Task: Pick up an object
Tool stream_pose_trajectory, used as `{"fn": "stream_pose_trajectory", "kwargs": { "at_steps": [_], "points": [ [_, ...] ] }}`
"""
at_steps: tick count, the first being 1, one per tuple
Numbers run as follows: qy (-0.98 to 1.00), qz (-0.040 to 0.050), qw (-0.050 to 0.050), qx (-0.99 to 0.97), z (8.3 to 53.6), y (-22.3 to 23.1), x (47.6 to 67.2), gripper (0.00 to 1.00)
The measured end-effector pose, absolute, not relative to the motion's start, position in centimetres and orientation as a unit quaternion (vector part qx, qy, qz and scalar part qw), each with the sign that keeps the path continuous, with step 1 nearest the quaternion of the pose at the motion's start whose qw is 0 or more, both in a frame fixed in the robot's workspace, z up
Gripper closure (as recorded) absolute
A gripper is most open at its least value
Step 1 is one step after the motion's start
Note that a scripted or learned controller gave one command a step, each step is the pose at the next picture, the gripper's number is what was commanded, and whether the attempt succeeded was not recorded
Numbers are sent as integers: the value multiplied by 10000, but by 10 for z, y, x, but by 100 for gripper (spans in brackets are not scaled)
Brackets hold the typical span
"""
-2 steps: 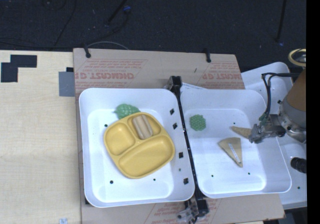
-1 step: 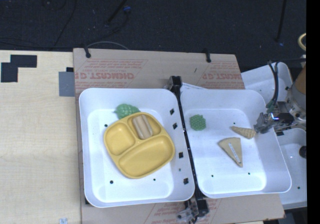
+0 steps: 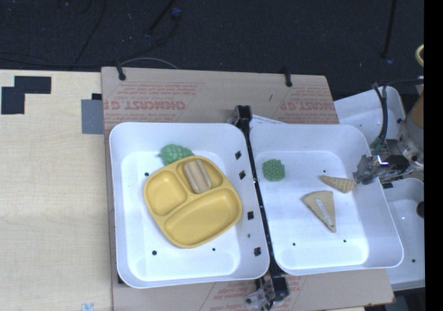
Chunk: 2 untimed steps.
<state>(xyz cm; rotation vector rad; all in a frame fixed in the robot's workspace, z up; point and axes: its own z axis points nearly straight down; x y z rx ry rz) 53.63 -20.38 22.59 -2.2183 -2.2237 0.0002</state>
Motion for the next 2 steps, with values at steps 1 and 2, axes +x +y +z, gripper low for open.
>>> {"fn": "stream_pose_trajectory", "kwargs": {
  "at_steps": [1, 2],
  "points": [
    [-7086, 0, 8, -7056, 234, -149, 553, 100],
    [-7082, 6, 10, -7060, 225, -104, 572, 100]
  ]
}}
